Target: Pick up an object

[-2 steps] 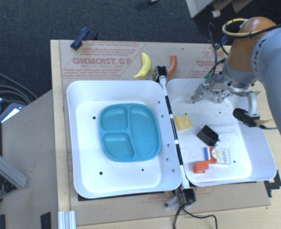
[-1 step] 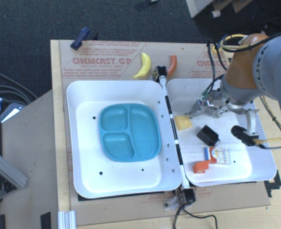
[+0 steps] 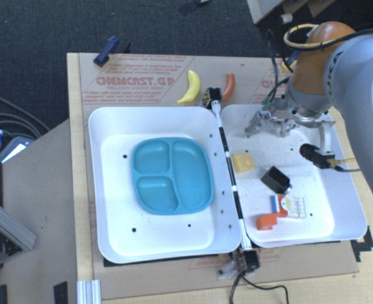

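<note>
On the far left of the bench top, you'll find a blue clip point(image 3: 106, 50) lying at the back corner of the brown board point(image 3: 135, 75). Moving right, the left bin point(image 3: 104, 170) holds a blue divided plate point(image 3: 172, 175) with three compartments, sitting about in the middle of the bin floor. Behind that bin, on the board, a yellow banana point(image 3: 190, 87) lies curved, and just to its right an orange carrot-like piece point(image 3: 228, 86) rests near the back end of the black strip where the two bins meet.

Cross that strip and you're in the right bin point(image 3: 344, 214). Close to its left wall lies a small tan square block point(image 3: 242, 163). Further right and toward the front sits a black block point(image 3: 276, 179), tilted at an angle. Nearer the front edge, an orange piece point(image 3: 266, 221) lies touching or just beside a small white box with coloured print point(image 3: 291, 206). Any of these could be your pick; none of them is lifted.

At the back of the right bin you'll see the gripper point(image 3: 276, 122) hanging low over the bin floor, well apart from every object there. Its metal parts are jumbled at this angle, so you cannot tell whether it stands wide or narrow. A black oblong part point(image 3: 315, 155) shows just right of it. The grey arm point(image 3: 357, 87) with its orange band point(image 3: 316, 59) fills the upper right.
</note>
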`<state>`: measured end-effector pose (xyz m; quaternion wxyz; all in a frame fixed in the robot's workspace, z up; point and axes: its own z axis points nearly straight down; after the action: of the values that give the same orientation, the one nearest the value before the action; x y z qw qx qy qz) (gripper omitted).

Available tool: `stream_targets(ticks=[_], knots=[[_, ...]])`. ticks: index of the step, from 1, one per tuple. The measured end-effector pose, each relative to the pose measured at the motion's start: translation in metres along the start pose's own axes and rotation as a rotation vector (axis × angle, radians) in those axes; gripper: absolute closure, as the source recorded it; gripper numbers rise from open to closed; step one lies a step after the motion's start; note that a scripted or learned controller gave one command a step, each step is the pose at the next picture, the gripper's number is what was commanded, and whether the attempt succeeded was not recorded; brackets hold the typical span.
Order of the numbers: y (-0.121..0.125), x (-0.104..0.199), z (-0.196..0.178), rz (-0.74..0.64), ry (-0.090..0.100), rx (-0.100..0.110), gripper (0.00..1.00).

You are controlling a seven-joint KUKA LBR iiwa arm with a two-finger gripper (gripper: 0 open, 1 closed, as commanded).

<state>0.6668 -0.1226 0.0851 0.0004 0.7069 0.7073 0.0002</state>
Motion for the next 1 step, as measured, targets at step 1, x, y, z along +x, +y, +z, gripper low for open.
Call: stream_targets(ticks=[1], knots=[[-0.0001,-0.0430,0.0000,0.001,-0.001,-0.002,0.00]])
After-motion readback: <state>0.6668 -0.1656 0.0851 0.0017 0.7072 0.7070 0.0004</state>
